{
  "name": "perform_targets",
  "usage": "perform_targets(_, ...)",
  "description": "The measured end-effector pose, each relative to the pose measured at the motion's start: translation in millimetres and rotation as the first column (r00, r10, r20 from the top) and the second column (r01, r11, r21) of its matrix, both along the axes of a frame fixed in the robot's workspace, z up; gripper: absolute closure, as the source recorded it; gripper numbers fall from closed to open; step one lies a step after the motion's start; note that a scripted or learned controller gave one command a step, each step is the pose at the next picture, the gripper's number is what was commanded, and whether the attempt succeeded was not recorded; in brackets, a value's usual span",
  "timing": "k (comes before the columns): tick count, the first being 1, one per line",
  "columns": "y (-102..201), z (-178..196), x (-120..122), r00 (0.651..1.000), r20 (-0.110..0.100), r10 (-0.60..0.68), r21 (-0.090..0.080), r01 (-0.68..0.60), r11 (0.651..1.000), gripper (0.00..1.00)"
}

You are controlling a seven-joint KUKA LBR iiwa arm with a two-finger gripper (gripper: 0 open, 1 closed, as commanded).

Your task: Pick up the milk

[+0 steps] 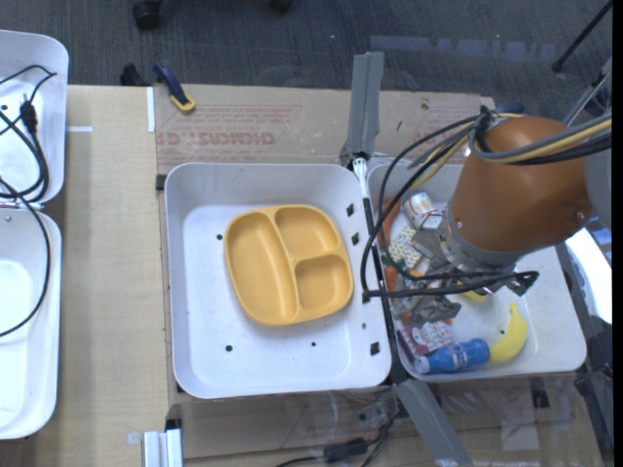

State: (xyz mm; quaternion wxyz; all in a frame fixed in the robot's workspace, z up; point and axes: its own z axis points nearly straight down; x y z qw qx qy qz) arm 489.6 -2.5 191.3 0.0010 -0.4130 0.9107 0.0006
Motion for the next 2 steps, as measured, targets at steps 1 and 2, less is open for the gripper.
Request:
perform_targets(1,-46,211,11,0.998,0.002,0.061,0.000,-0.061,0.998,1.00)
perform_targets(2,-92,183,-2,0.999,0.000,0.032,0.000,-0.032,0.999,1.00)
